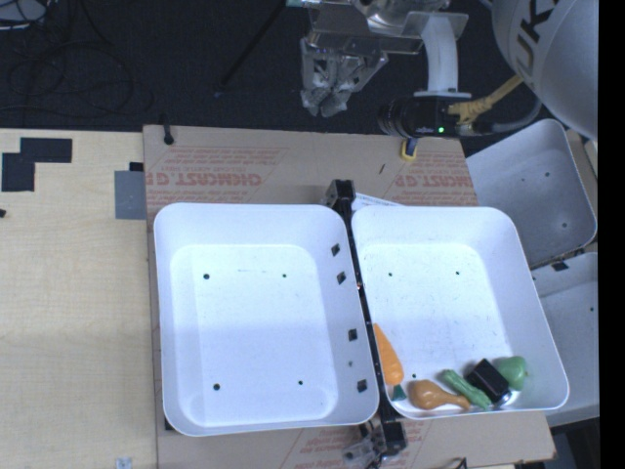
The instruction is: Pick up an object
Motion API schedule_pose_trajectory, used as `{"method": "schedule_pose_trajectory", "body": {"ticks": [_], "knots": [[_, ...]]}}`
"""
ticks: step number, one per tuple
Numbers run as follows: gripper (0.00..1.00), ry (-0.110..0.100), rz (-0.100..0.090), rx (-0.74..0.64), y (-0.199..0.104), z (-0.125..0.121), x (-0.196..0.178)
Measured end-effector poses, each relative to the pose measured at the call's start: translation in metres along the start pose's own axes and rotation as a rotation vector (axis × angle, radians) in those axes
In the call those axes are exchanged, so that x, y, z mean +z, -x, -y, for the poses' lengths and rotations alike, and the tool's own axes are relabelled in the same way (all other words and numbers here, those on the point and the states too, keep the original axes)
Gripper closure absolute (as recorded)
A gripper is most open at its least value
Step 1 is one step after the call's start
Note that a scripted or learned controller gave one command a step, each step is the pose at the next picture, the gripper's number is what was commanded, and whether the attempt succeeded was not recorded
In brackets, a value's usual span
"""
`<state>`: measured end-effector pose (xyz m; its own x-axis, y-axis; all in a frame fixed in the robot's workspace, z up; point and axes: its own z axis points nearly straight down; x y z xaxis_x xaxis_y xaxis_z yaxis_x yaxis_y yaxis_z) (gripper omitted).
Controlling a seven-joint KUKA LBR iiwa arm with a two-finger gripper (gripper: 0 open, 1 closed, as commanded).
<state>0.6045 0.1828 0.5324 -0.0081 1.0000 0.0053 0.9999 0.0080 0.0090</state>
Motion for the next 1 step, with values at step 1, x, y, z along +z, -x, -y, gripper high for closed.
{"method": "schedule_pose_trajectory", "body": {"ticks": [1], "knots": [[1.0, -0.013, 0.006, 0.01, 0.0236, 0.0304, -0.0065]]}}
